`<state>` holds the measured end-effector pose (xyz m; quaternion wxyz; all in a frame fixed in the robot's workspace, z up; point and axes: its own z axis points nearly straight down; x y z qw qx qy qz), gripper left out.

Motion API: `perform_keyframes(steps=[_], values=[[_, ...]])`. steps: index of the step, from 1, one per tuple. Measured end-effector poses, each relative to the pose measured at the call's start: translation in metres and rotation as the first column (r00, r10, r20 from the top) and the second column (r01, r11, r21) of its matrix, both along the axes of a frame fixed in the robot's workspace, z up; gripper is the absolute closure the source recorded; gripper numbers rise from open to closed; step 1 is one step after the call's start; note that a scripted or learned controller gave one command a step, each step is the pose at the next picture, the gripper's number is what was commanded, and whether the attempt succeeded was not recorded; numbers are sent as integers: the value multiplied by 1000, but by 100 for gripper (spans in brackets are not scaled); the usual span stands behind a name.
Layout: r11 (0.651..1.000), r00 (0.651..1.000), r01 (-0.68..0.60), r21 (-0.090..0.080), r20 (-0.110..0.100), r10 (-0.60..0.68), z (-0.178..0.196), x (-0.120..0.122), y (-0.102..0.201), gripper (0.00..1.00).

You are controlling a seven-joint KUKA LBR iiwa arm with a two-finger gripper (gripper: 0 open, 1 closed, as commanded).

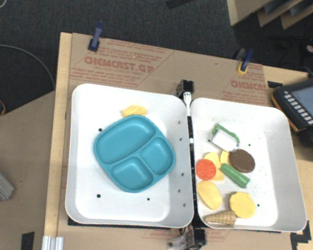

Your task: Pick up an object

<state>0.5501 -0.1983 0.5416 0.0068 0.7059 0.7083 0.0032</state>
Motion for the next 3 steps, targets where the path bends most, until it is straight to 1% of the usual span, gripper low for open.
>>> perform_keyframes(steps=[1,2,3], values=[[1000,1000,5,6,-22,-5,-99,30,-26,100],[1000,1000,1,0,0,-1,1,12,3,100],[1000,1000,7,7,-22,-6,-107,20,-27,100]])
